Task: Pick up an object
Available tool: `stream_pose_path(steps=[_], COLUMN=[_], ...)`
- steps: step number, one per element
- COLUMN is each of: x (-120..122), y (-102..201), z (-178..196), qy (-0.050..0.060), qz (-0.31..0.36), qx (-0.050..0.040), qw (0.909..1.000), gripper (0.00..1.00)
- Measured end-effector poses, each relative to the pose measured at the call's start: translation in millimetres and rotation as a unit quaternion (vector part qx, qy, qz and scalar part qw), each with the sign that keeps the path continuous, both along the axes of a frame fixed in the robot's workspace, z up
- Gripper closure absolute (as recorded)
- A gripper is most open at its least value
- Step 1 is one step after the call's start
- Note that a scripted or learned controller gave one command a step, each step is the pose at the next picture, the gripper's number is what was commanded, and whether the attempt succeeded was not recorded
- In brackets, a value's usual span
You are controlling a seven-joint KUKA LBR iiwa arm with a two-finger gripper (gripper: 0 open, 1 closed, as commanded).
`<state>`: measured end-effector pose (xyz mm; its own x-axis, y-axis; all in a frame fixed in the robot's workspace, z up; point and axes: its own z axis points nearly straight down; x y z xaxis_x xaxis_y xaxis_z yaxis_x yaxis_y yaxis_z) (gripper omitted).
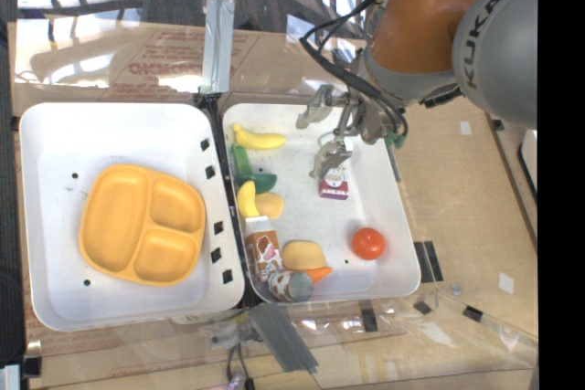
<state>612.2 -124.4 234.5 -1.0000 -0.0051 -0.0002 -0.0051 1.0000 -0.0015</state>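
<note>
A grey robot arm (498, 41) with an orange band above its wrist is reaching in from the right over a pale wooden surface (475, 187) that is carrying two shallow white bins side by side. Its metal two-finger hand (331, 142) is hanging over the upper middle of the right white bin (402, 224), with the fingers standing apart and nothing between them. Just below the lower finger, a small red-and-white carton (335, 184) is lying on the bin floor (whether the finger is touching it cannot be told). A yellow toy banana (259, 140) is lying near the bin's upper left corner. Below it, along the left wall, a green toy vegetable (249, 171) and a yellow toy piece (249, 199) are sitting close together. A brown-and-white packet (263, 251), a yellow-and-orange rounded toy (304, 257) and a grey can (294, 286) are crowding the lower left corner. A red toy tomato (368, 243) is sitting apart at the lower right. In the left white bin (55, 132), a yellow three-compartment plastic tray (142, 224) is lying flat.
</note>
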Motion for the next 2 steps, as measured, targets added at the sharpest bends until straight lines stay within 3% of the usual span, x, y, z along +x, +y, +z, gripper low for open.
stream_pose_path(steps=[1, 2], x=[3.6, 14.6], y=[-43.3, 36.6], z=[-134.6, -141.6], qy=[0.005, 0.0], qz=[-0.027, 0.066], qx=[0.0018, 0.0019], qw=[0.9996, 0.9978], gripper=[0.0, 0.0])
